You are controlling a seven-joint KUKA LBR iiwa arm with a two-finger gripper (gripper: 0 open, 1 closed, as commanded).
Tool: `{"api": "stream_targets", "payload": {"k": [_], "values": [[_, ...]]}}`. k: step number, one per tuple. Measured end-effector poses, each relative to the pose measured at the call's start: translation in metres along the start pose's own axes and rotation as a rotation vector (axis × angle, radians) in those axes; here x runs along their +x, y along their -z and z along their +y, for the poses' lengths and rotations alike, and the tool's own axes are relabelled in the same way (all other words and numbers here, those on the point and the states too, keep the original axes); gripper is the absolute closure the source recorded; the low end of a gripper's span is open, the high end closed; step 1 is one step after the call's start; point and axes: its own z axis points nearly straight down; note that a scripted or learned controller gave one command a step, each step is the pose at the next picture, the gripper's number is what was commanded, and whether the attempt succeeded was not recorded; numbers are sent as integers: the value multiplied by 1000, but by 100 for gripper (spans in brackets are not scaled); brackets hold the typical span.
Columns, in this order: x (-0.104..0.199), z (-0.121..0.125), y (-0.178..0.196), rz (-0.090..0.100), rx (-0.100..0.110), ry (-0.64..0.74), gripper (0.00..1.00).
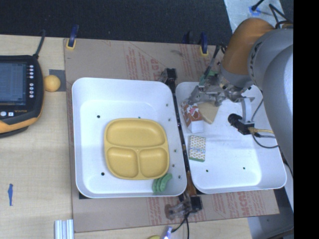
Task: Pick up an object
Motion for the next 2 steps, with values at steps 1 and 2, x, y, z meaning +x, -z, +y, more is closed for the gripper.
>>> {"api": "stream_targets", "payload": {"k": [1, 2], "values": [[0, 0, 0, 0, 0, 1, 0], [0, 0, 0, 1, 0, 1, 0]]}}
